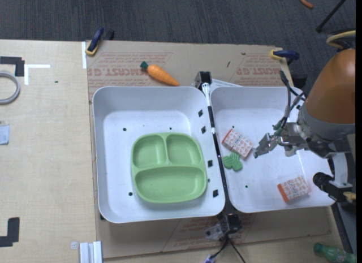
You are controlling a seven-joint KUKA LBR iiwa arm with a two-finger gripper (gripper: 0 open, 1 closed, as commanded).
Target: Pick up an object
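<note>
The right bin (266, 197) holds three small things. A patterned pink-and-white packet (237, 143) lies near its left wall, with a small green toy (232, 163) just below it. An orange-and-white box (293, 189) rests near the bin's lower right corner. My gripper (263, 145) hovers over the middle of this bin, pointing left, just right of the patterned packet. Nothing shows between its dark fingers.
The left bin (107, 160) contains a green divided plate (168, 167). A toy carrot (160, 73) lies on the cardboard behind the bins. Clamps (94, 41) hold the cardboard's back corners. The arm's orange band (338, 86) bulks over the right bin's right side.
</note>
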